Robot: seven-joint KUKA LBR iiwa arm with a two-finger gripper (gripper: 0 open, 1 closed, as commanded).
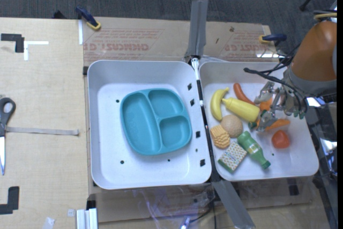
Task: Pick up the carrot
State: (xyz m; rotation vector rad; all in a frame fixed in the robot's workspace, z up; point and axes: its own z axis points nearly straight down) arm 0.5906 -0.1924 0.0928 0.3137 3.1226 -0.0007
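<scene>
The carrot (277, 124) is an orange stick lying in the right bin (300, 166), near its right side, just above the red tomato (280, 139). My gripper (266, 115) reaches in from the right and hangs right over the carrot's left end, hiding part of it. A small orange patch shows by the gripper's metal parts. I cannot make out whether the carrot is off the bin floor.
The right bin also holds a banana (216, 103), a yellow bottle (241, 109), a red chili (242, 93), a round bun (231, 125), a waffle piece (220, 137), a green bottle (253, 149) and a speckled sponge (232, 157). A teal divided plate (156, 122) lies in the left bin (102, 131).
</scene>
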